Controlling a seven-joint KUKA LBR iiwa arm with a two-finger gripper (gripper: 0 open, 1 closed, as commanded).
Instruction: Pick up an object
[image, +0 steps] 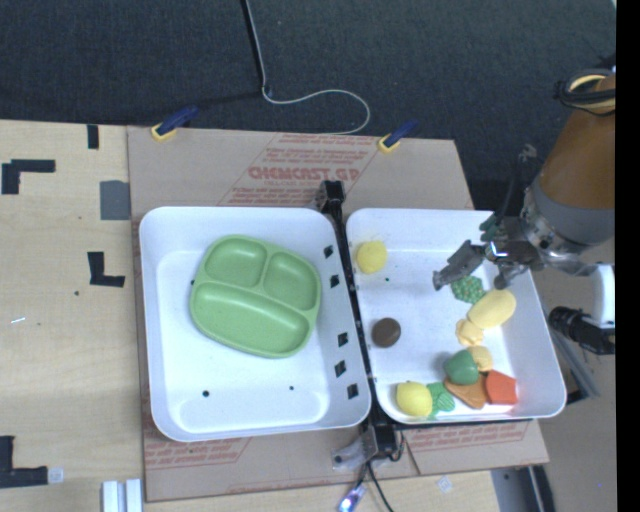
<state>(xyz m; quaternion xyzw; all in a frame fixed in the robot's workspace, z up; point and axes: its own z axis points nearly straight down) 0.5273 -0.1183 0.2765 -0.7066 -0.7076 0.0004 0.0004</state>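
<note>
My gripper (472, 276) hangs over the right bin (420, 225), near its right side, and looks open. One grey finger (450, 270) points down-left. A small green knobbly toy (466, 291) lies just below the gripper, and nothing is seen held between the fingers. A pale yellow oblong toy (490, 310) lies right beside it. Also in this bin are a yellow ball (371, 256), a brown round piece (386, 331), a yellow lemon (413, 399), a green pepper-like toy (461, 366) and an orange-red piece (498, 388).
The left bin (170, 400) holds a green divided plate (256, 295). A black divider with clips (345, 300) runs between the bins. The arm's grey and orange body (585, 180) stands over the right bin's right edge. A cable (300, 95) lies behind the bins.
</note>
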